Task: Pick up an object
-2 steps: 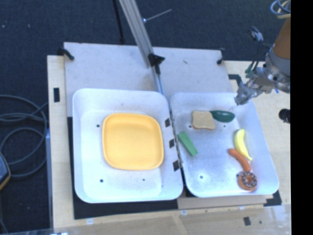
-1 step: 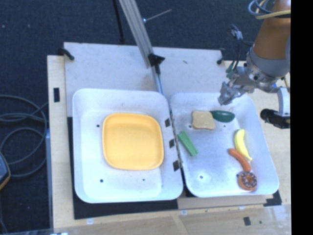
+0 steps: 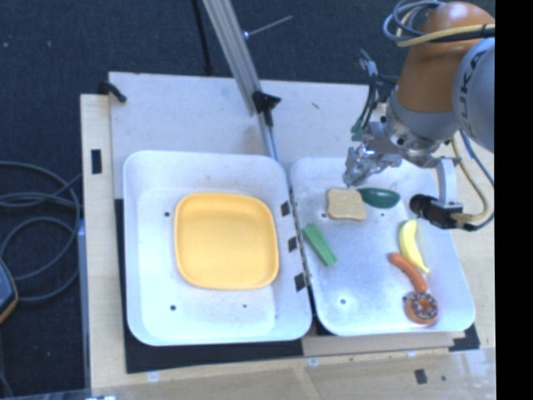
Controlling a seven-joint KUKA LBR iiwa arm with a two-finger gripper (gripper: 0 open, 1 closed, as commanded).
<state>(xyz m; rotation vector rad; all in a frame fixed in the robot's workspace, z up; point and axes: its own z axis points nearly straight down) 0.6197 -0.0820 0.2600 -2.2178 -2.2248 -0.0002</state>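
- Standing side by side on the bench: two shallow white plastic bins, the left bin (image 3: 150,223) bearing one thing, the right bin (image 3: 366,307) bearing the loose pieces, most likely so that picks from one side can land in the other.
- Lying flat in the middle of the left bin: a square yellow plastic plate (image 3: 226,240), well apart from everything else.
- Reaching in from the right over the far edge of the right bin: the grey arm with the orange band (image 3: 437,48), its two-finger gripper (image 3: 360,172) hanging just above the bin's far-left part; impossible to tell from this slant how the pincer is set.
- Sitting just below the gripper, near the far end of the right bin: a tan toy bread slice (image 3: 345,205), probably the target, squat and nearly square, long axis running slightly left to right, flat face up.
- Touching the slice's right corner: a dark green rounded toy (image 3: 381,197).
- Slanting near the divider: a green stick-shaped block (image 3: 319,245).
- Clustering toward the right wall: a yellow toy banana (image 3: 411,244), an orange toy sausage (image 3: 410,270), a brown sprinkled doughnut (image 3: 420,307).
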